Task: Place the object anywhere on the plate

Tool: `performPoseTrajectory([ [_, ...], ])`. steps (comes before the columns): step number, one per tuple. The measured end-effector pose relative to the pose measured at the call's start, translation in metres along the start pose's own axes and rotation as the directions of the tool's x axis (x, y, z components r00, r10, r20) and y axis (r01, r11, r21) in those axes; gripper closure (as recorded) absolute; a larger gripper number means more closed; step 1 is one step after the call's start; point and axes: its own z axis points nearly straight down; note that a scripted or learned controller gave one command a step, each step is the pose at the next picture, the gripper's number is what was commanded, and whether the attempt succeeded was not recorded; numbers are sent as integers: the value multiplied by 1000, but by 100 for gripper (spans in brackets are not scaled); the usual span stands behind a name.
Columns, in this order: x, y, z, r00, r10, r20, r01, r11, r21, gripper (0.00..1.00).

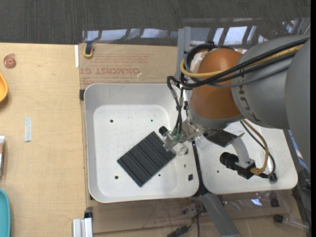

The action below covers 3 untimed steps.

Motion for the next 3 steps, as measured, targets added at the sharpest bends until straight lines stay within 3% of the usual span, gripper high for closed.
performPoseTrajectory([
  [1,3,79,-80,988,-156,2,156,988,-1,100],
  [2,12,34,-128,722,-692,4,692,722,-2,100],
  [3,64,78,-193,438,-899,7,899,438,-2,100],
])
